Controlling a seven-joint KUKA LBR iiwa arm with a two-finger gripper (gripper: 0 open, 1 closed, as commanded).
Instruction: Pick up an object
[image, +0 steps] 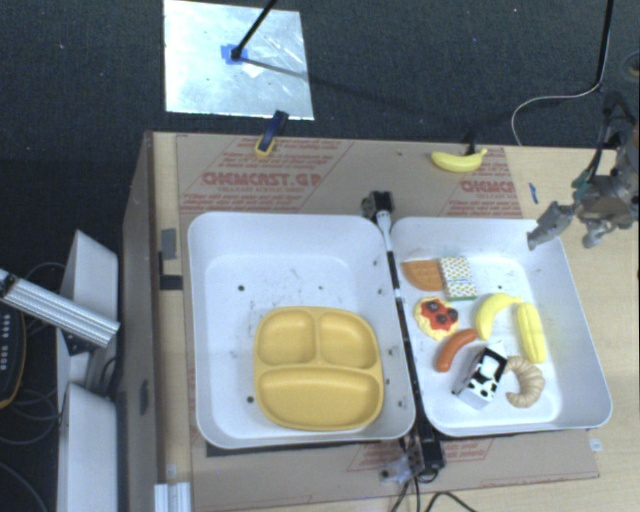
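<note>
The right bin (580, 330) holds several toy foods: a slice of toast (424, 274), a checkered sandwich (458, 277), a small pizza (437, 316), a banana (492, 312), a corn cob (529, 332), a sausage (457, 349), a black-and-white box (484, 376) and a croissant (525, 382). My gripper (571, 229) hangs over the bin's far right corner, above and to the right of the food. It is open, its fingers spread, with nothing between them.
The left bin (225, 270) holds a yellow divided plate (320, 366). A second banana (458, 159) lies on the bench behind the right bin. A blue-and-yellow clip (270, 133) sits at the bench's far edge. A black divider (395, 290) runs between the bins.
</note>
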